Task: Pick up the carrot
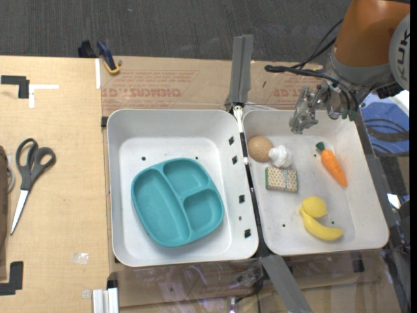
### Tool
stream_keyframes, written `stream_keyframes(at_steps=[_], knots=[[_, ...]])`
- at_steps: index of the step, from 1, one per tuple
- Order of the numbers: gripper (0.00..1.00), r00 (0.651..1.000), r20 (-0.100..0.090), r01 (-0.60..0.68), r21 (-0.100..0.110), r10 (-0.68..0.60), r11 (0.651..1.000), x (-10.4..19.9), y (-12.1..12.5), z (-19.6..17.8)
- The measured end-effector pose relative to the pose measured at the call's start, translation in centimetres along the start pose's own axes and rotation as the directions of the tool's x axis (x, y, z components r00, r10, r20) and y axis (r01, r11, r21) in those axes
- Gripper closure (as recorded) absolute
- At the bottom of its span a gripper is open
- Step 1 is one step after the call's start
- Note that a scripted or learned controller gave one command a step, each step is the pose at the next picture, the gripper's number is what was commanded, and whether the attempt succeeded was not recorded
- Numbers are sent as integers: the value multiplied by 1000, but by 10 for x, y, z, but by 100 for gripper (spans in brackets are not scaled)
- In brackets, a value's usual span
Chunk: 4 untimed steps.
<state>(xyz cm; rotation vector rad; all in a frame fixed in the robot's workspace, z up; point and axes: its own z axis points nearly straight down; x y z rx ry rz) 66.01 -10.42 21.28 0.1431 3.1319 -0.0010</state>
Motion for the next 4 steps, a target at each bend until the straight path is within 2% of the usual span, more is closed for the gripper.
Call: stream_keyframes(at_steps=[1,2,3,4], knots=[[100,949,-3,316,-2,-316,949,43,25,20],[100,944,-1,330,-2,-330,944,7,73,20],[100,857,0,515,-3,-515,857,10,111,20],[100,921,-1,389,-3,-389,921,67,188,-48]])
